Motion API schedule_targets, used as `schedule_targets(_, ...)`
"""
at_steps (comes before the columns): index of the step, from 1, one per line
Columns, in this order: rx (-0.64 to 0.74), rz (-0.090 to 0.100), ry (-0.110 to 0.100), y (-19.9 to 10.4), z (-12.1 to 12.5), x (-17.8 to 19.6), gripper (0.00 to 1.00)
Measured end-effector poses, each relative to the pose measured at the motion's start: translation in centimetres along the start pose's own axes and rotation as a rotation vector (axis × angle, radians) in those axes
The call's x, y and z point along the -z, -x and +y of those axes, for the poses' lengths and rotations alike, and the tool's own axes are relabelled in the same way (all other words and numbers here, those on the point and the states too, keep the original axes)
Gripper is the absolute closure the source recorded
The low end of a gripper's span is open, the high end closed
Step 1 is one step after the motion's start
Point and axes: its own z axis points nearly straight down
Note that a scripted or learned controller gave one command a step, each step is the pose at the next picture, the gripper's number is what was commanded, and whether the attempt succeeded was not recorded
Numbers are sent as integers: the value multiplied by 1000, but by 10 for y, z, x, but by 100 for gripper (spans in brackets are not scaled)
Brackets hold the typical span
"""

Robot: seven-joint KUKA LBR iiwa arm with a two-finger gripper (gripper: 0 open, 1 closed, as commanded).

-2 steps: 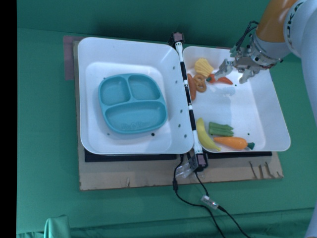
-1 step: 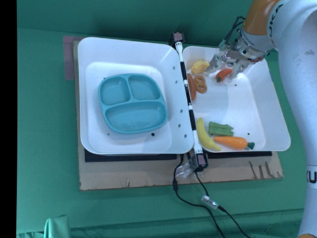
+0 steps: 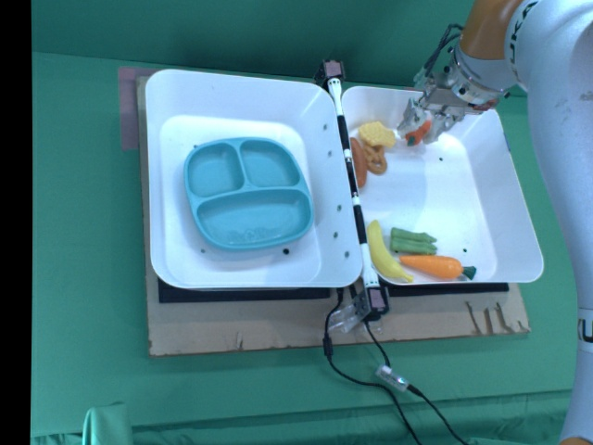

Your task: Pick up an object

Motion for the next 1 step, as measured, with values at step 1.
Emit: schedule_targets(1, 5, 5, 3, -28, -11, 99, 100)
